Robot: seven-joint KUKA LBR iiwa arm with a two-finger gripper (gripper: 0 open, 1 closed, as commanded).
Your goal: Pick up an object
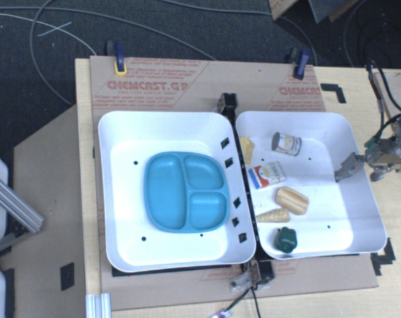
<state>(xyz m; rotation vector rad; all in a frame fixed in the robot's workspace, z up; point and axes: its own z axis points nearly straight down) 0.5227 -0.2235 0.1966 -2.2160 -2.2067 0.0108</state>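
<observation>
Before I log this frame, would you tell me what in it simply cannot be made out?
- Gripper, camera view: small and blurred at the right bin's right rim; finger state unreadable.
- Arm: cut off by the right edge.
- Small can and carton: label print too small to read.
- Yellow item: pressed against the right bin's left wall, too small to identify.
- Green object: dark, shape unclear.
</observation>
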